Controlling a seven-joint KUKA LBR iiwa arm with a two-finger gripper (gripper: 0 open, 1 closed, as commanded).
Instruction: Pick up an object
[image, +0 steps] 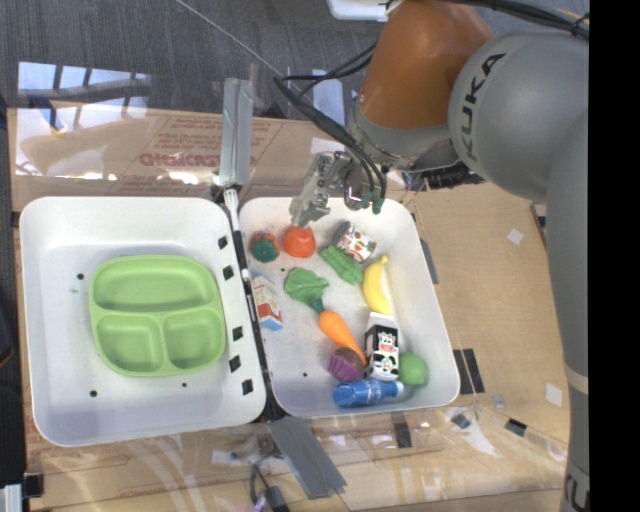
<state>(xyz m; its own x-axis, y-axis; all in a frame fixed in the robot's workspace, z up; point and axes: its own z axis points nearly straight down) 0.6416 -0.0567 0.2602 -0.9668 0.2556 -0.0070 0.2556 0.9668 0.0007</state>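
My gripper (312, 207) hangs over the far left corner of the right bin (432, 318), its fingers apart with nothing between them. Just below its fingertips lies a red-orange tomato (298, 241), with a small dark green and red piece (264, 246) to its left. Further objects in this bin are a leafy green (307, 285), a green vegetable (343, 264), a small printed can (355, 241), a banana (376, 284), a carrot (337, 327), a purple eggplant (346, 366), a milk carton (381, 348), a green lime (412, 369) and a blue bottle (367, 393).
A small red and white carton (266, 303) lies by the right bin's left wall. The left bin (50, 240) holds a green divided plate (157, 313). The grey arm with its orange band (420, 60) reaches in from the upper right. Brown cardboard (490, 270) covers the bench.
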